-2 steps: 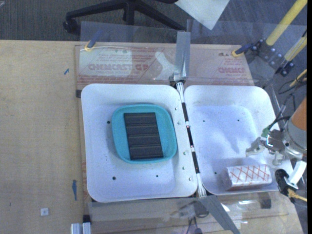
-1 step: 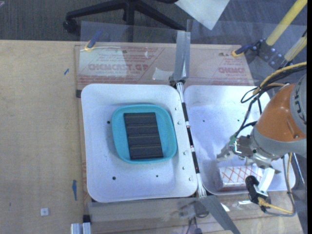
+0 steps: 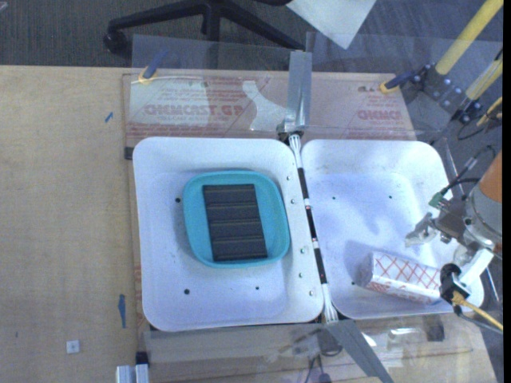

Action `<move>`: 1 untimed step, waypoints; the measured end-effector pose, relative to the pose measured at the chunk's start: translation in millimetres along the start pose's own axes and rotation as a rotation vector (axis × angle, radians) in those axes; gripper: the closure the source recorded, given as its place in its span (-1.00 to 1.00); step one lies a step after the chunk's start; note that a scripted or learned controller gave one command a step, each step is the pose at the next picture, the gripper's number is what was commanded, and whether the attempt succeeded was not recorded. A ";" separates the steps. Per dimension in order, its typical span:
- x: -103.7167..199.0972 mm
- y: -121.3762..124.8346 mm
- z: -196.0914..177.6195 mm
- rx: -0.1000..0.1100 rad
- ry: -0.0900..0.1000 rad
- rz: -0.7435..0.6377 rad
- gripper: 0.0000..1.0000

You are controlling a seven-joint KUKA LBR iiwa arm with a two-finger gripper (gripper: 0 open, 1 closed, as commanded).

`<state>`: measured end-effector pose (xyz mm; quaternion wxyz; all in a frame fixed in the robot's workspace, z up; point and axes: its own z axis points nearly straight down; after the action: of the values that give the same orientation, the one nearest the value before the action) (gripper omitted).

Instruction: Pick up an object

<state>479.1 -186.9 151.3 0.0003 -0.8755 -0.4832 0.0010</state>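
A white tube-shaped package with a red lattice print [image 3: 399,276] lies on its side in the right bin [image 3: 359,190], near the front right corner. A teal square plate [image 3: 193,214] sits in the middle of the left bin [image 3: 160,166], and a dark grey ribbed block [image 3: 234,222] lies flat on it. My gripper [image 3: 423,232] hangs at the right bin's right side, just above and to the right of the package, with nothing visibly held.
A raised divider [image 3: 307,214] runs between the two bins. A metal post [image 3: 299,86] and a clear panel stand behind them. The bare wooden bench [image 3: 64,214] spreads to the left.
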 end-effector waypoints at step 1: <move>65.3 -32.3 63.6 -0.009 0.004 -0.069 -1.00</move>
<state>486.4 -114.4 87.7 -0.0025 -0.8584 -0.5130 -0.0027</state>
